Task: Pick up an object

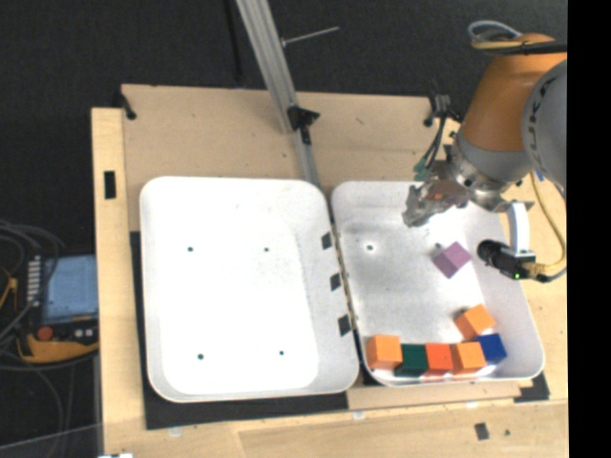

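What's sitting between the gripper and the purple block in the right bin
Nothing. In the camera view, bare white bin floor runs from the gripper down to the purple block in the right bin.

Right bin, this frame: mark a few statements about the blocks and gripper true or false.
1. The purple block lies apart from the other blocks. True.
2. The gripper holds the purple block. False: it hangs above the bin floor, up and left of that block, with nothing seen between its fingers.
3. A green block sits in the row along the right bin's near wall. True.
4. The blue block lies in the left bin. False: it lies in the right bin, near the row's right end.
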Available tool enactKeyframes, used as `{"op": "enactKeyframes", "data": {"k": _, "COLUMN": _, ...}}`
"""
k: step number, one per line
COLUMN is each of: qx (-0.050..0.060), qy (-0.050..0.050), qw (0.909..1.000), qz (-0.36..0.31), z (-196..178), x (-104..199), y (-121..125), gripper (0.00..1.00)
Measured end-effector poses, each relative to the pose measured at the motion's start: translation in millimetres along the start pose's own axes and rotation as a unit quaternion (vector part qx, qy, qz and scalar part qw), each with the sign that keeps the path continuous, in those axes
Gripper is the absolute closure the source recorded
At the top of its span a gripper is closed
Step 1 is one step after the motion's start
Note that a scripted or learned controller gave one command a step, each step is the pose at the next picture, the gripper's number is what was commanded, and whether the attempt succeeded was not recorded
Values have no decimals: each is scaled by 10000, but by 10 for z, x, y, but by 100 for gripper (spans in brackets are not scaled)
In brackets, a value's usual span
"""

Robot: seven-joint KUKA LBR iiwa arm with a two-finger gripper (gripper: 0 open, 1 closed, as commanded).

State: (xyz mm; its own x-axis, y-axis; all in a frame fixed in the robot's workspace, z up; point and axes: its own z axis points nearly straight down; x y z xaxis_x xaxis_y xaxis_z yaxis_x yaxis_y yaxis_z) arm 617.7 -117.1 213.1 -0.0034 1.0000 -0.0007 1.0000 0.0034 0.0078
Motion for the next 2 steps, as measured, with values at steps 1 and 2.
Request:
{"op": "enactKeyframes", "data": {"k": 1, "qx": 23, "qy": 5, "qw": 10000, "qz": -10, "z": -127, "x": -7, "y": 10, "gripper": 100}}
{"op": "enactKeyframes", "data": {"k": 2, "qx": 31, "qy": 15, "qw": 10000, "qz": -23, "z": -259, "x": 548, "y": -74, "gripper": 100}}
